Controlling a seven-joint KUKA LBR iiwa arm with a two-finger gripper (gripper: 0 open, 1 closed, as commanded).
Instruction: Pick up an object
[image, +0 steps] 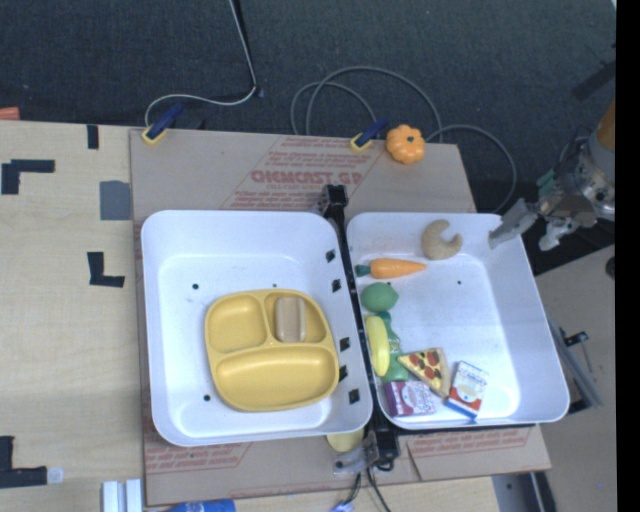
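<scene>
1. While the gripper (541, 222) hangs at the right edge of the right bin (500, 300), just outside its upper right rim, its two grey fingers stand apart with nothing between them.
2. Nearest to it inside that bin lies a tan curved piece (439, 240), possibly a toy croissant or cashew; it looks light and hard, and its rounded back may slip, so a grasp across the narrow middle seems best.
3. Just below and left of it lies an orange carrot (397, 268), lengthwise across the bin, slim and likely rigid plastic. Closing across its thick middle, square to its length, should hold well.
4. Further down along the bin's left wall sit a green piece (379, 297) and a yellow piece (379, 345), close together and near the wall, so finger room is poor.
5. At the lower end lie a pizza slice (428, 368), a dark purple packet (408, 398) and a small white carton (467, 386); these are flat and low, hard to get under.
6. In the left bin (240, 250) rests a yellow divided tray (270, 352) with a tan block (290, 319) in one compartment.
</scene>
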